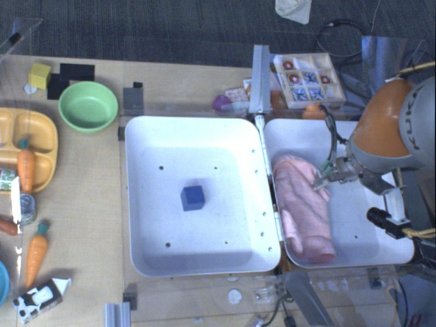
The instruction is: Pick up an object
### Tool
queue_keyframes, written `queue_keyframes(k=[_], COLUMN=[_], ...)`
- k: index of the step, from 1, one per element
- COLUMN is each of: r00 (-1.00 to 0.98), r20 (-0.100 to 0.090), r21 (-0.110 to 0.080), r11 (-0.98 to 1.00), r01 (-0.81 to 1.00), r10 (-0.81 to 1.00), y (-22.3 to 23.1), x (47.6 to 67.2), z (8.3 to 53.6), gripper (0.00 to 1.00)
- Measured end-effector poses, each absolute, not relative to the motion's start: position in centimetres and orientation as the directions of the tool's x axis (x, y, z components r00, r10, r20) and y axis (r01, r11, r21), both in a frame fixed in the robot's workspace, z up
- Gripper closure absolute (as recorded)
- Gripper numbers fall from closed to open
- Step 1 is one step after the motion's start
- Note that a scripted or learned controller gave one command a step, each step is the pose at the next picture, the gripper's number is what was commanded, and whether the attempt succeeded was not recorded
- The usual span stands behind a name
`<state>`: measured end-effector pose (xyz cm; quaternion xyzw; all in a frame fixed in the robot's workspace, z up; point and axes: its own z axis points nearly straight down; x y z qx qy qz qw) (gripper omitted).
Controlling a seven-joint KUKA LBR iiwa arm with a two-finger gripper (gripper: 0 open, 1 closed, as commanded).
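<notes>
Pink towel (304, 206) is lying along the right bin's (368, 247) left edge; gripper (325, 177) is touching it, grip unclear, so pinching deep is best

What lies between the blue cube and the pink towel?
Bare white bin floor, then the two bins' adjoining rims, between the blue cube and pink towel, seen from the camera view.

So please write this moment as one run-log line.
arm: over right bin | gripper: at pink cloth | blue cube: left bin, untouched
</notes>
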<state>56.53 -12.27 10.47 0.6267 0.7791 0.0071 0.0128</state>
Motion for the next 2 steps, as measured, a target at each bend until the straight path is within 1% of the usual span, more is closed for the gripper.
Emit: queue_keyframes(k=[1,2], r00=[-0.214,-0.253], r20=[-0.011,-0.007], r21=[0.027,0.016], r11=[0.214,0.253], r01=[0.976,0.967], r10=[0.977,0.967], y=[-12.3,-10.4], x=[56.5,56.7], z=[10.5,9.2], gripper=[0.00,0.00])
